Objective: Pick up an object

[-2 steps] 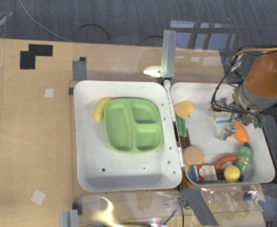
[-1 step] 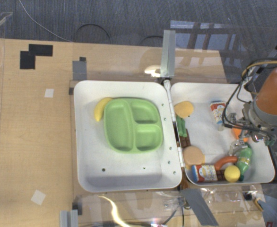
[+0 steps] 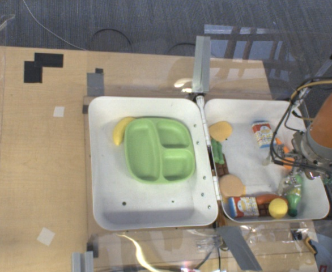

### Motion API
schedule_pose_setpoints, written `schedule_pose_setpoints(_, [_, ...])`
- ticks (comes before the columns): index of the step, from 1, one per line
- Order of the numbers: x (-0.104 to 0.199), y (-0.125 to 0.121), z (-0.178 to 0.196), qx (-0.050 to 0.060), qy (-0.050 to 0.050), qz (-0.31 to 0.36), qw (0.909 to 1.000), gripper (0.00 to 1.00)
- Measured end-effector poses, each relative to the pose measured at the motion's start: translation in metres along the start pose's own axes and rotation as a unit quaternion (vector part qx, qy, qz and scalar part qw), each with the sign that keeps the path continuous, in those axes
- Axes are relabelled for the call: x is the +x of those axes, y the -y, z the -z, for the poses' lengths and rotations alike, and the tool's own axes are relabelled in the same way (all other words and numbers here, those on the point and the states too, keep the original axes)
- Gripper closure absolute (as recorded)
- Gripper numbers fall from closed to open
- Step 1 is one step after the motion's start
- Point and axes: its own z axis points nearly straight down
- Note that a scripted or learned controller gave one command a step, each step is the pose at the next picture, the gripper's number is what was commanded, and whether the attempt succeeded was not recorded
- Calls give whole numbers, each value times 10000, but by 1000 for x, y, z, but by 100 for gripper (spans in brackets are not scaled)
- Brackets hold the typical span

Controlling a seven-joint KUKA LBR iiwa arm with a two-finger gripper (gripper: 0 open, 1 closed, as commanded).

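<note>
**Two bins side by side on a bench**

The left bin (image 3: 106, 208) holds a divided tray (image 3: 158, 149) in its centre, towards the back. A banana (image 3: 119, 130) lies against the tray's back left corner, partly under it.

The right bin (image 3: 245, 163) holds more things. Along its left wall, a round bun (image 3: 220, 131) sits near the back and a second round piece (image 3: 232, 185) sits nearer the front. A small can (image 3: 261, 134) stands towards the back, right of the bun. Along the front wall, a bottle (image 3: 250, 205) lies on its side, with a lemon (image 3: 277, 208) touching its right end. The arm (image 3: 328, 130) reaches over the bin's right edge, above the front right corner.
</note>
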Motion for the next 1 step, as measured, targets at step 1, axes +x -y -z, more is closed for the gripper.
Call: schedule_pose_setpoints(1, [-78,13,-3,-27,-30,590,9983,0])
